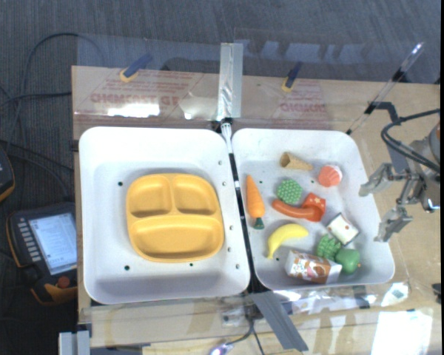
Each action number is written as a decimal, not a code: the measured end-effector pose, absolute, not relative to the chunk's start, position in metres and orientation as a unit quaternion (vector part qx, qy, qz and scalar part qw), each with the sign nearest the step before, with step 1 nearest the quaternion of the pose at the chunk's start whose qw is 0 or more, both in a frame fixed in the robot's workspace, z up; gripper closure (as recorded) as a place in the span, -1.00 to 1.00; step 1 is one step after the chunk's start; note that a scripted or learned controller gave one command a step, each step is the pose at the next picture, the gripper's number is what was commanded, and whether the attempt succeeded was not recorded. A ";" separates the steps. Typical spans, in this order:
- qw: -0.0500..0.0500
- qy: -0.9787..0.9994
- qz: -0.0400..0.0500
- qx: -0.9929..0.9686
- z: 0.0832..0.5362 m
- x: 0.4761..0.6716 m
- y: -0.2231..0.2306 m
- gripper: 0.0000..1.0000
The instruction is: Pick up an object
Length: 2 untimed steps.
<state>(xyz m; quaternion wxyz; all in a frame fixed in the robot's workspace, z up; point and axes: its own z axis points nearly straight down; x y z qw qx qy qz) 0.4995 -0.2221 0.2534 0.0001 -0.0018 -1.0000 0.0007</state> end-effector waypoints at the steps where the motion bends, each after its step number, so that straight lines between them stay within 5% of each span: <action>1: 0.001 -0.996 0.001 -0.087 0.162 0.548 -0.223 -1.00; 2: -0.006 -0.997 0.003 -0.070 0.091 0.614 -0.204 -1.00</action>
